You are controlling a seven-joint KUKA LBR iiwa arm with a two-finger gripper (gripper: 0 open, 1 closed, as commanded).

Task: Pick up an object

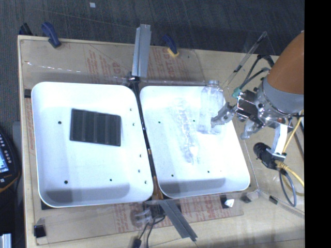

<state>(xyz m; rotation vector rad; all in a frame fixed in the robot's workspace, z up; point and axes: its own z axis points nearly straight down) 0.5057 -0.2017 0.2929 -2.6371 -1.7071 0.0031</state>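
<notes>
We note the right bin (pixel 227 182), a clear bottle (pixel 209 107) at its two o'clock beside the hand (pixel 223 117), grip state indeterminable.

Two shallow white bins: left bin (pixel 46 138), right bin (pixel 227 177). One dark ribbed rectangular pad (pixel 95 127) in the left bin. One clear plastic bottle (pixel 209 110) in the right bin. Two blue clamps at the far bench edge: (pixel 50 34) and (pixel 170 44). One arm (pixel 287 76).
</notes>
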